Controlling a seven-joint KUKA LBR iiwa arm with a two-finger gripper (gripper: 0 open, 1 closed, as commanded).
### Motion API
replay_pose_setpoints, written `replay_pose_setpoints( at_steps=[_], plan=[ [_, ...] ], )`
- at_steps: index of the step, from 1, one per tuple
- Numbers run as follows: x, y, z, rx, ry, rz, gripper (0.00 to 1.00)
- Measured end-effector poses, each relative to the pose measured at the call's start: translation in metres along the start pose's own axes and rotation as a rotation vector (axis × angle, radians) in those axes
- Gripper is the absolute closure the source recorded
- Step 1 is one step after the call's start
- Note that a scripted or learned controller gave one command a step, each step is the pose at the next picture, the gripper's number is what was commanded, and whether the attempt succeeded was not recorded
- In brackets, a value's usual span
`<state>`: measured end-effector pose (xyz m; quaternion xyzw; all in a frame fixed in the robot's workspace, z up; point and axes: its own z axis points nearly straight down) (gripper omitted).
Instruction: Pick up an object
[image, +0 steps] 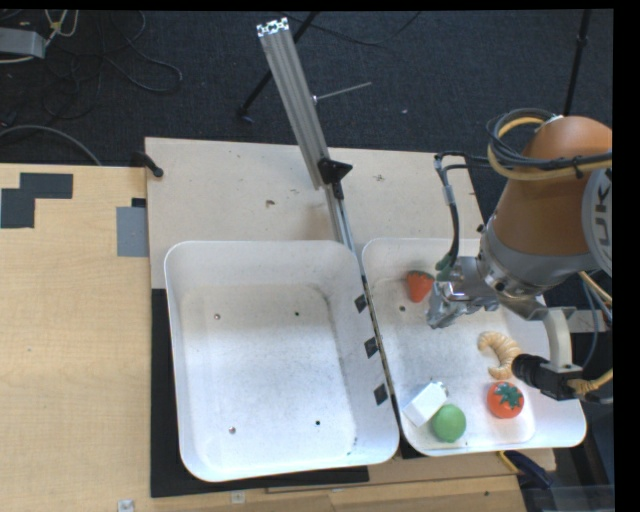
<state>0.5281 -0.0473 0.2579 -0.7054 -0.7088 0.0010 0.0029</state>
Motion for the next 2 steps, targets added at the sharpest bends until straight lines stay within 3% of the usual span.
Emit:
replay_pose_setpoints(
  at_steps=[1, 2],
  plan=[
    [0.052, -0.002, 0.018, 0.0, 0.0, 0.0, 1.0],
    [0.107, 0.007, 0.014, -0.003, -0.003, 0.001, 1.0]
  ],
)
